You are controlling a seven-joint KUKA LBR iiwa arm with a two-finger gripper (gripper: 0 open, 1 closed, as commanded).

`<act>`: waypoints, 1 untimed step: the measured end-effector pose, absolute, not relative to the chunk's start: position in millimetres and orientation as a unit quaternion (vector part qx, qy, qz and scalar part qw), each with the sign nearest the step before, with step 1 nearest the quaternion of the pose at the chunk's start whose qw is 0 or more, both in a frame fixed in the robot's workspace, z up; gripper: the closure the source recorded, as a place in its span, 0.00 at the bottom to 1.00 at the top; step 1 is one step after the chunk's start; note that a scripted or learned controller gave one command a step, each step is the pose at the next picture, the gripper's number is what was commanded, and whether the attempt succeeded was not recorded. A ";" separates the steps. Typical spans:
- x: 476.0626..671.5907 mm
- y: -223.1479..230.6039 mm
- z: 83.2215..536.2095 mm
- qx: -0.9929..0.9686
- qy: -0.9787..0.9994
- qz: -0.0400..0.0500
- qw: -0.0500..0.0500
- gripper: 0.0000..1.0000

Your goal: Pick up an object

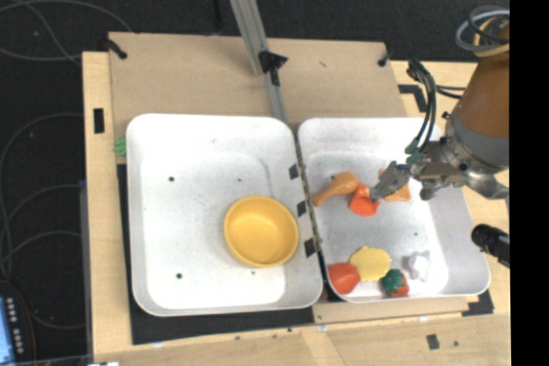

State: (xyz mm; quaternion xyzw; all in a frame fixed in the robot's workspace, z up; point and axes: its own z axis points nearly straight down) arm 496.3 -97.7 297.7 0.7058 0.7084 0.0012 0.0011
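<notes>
My gripper (pixel 383 187) reaches in from the right over the middle of the right bin (pixel 343 141). Its dark fingers hang right beside an orange-red carrot-like toy (pixel 364 202) and partly cover a small orange piece (pixel 400 195). An orange-tan drumstick-shaped toy (pixel 334 187) lies just to the left of it. Near the bin's front edge sit a red tomato-like toy (pixel 344 277), a yellow lumpy toy (pixel 371 262), a small red and green toy (pixel 395 283) and a pale crumpled piece (pixel 418 265). Nothing is visibly lifted.
A yellow bowl (pixel 261 230) stands in the left bin (pixel 180 184), close to the divider between the bins. A slanted metal pole (pixel 244 4) rises behind the bins. The arm's grey wrist and orange band (pixel 485 111) fill the right side.
</notes>
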 end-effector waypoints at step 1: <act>496.4 -97.8 297.7 0.707 0.708 0.001 0.001 0.00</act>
